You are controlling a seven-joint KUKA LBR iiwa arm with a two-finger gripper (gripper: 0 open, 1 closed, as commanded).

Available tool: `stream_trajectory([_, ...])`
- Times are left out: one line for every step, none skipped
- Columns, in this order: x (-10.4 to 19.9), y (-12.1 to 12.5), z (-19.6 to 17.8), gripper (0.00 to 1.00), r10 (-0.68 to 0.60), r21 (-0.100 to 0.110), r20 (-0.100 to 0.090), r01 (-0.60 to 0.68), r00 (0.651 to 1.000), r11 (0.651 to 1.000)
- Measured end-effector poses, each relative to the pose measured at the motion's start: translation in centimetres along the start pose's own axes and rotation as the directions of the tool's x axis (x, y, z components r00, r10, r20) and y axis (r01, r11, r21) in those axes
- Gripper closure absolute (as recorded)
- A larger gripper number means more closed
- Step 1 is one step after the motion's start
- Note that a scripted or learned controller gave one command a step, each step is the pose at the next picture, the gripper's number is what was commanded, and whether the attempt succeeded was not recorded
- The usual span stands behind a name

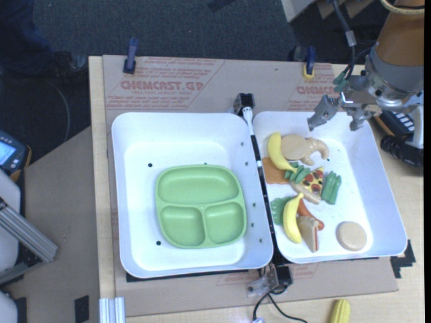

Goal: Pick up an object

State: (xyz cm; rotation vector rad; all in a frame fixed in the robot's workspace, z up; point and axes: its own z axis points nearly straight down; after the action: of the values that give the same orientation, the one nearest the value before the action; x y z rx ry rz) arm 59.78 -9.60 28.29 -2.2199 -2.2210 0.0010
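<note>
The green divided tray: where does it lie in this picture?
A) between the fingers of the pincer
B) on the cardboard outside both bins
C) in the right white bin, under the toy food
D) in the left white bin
D. The green divided tray lies flat in the left white bin, while the toy food is piled in the right white bin and the pincer hangs over that bin's far edge.

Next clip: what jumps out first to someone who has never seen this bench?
The green divided plate lies alone in the left bin. The right bin holds a crowded heap of toy food, with two bananas, a pizza slice and a round tan cookie near its front corner. The gripper hangs open above that bin's far edge, holding nothing.
</note>
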Motion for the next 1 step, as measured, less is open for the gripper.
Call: stream_trajectory([5.53,-1.64,-3.7,0.0,-0.003,-0.006,0.0,0.003,1.0,1.0])
